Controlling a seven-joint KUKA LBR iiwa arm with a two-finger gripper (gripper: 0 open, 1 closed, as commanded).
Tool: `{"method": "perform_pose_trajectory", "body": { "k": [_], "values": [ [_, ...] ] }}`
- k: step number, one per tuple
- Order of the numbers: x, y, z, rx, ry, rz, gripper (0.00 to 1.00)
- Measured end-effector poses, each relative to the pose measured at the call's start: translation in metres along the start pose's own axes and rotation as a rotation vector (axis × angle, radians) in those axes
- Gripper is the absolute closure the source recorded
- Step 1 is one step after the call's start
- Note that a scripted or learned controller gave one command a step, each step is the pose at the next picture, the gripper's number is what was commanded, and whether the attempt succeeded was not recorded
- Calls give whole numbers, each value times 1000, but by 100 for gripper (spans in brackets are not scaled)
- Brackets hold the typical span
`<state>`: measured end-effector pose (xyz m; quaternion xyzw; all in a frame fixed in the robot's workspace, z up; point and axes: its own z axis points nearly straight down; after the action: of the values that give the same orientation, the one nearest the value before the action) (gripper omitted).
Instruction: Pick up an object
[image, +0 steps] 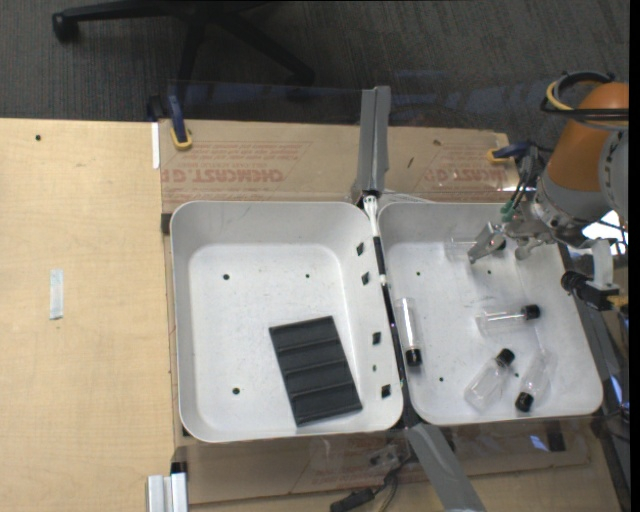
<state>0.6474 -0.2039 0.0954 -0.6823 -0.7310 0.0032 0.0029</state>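
Jaws (492, 243) sit low over the far end of the right bin (440, 405); we can't tell their state. Nothing visibly gripped, so we judge we're at the approach step. Nearest vial (508, 316) lies just nearer; next: line up over it, descend.

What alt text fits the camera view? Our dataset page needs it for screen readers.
The arm's pincer hangs over the far part of the right bin, which holds several clear vials with black caps. The left bin holds a ribbed black block.
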Motion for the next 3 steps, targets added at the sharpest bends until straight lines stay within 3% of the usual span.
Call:
{"method": "perform_pose_trajectory", "body": {
  "k": [2,3],
  "values": [
    [18,-133,7,-5,2,-11,0],
    [19,-132,1,-1,6,-10,100]
  ]
}}
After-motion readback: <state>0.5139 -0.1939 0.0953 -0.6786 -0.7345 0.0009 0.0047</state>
